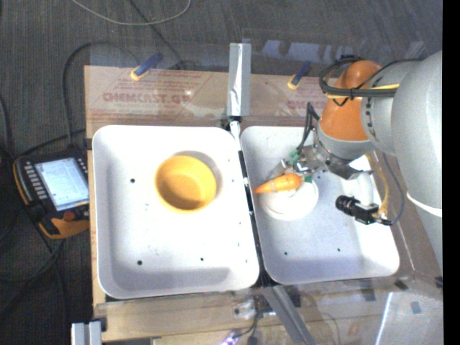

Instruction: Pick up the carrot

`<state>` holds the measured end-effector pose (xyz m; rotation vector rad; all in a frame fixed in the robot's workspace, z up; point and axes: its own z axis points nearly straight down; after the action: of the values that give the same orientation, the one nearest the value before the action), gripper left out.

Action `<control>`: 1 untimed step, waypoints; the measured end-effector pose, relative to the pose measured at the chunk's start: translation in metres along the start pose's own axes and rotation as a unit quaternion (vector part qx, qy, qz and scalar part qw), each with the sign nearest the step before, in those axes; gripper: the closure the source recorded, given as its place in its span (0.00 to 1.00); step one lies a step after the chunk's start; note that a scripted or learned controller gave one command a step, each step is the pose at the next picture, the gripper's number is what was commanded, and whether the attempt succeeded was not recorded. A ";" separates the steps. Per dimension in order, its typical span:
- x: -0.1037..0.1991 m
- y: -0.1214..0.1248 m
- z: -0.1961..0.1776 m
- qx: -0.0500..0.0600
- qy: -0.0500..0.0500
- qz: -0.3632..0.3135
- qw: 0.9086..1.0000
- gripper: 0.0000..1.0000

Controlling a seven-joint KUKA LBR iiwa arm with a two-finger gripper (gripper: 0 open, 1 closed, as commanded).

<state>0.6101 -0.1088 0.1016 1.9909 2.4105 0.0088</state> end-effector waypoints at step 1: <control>-0.001 0.003 -0.012 -0.003 -0.001 0.000 1.000 1.00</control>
<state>0.6129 -0.1087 0.1131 1.9865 2.4077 0.0143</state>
